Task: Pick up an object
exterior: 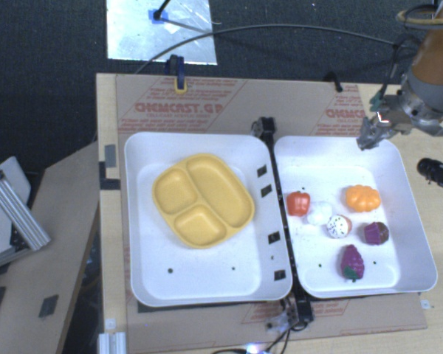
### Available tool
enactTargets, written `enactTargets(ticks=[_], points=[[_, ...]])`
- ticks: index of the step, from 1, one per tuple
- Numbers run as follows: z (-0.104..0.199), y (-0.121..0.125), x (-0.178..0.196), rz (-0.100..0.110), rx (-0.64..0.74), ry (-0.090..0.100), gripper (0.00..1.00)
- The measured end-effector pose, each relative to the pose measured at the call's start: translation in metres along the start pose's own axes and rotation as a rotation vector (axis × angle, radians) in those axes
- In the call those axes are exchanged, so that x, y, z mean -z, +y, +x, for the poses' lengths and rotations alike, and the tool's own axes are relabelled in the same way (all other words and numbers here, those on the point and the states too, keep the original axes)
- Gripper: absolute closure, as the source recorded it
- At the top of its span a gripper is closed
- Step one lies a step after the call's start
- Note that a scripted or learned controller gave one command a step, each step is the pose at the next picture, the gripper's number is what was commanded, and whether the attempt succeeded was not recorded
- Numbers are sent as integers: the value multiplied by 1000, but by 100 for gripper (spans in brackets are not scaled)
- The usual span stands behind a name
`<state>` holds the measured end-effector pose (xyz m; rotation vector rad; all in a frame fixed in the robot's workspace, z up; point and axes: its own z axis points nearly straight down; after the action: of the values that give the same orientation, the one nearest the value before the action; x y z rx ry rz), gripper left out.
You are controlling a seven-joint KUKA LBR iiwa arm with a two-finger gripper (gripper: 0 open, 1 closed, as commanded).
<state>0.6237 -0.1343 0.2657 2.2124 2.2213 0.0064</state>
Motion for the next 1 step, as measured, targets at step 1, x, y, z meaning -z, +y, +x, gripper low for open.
enactTargets(ticks=[1], points=[[46,4,-5,5,5,3,100]])
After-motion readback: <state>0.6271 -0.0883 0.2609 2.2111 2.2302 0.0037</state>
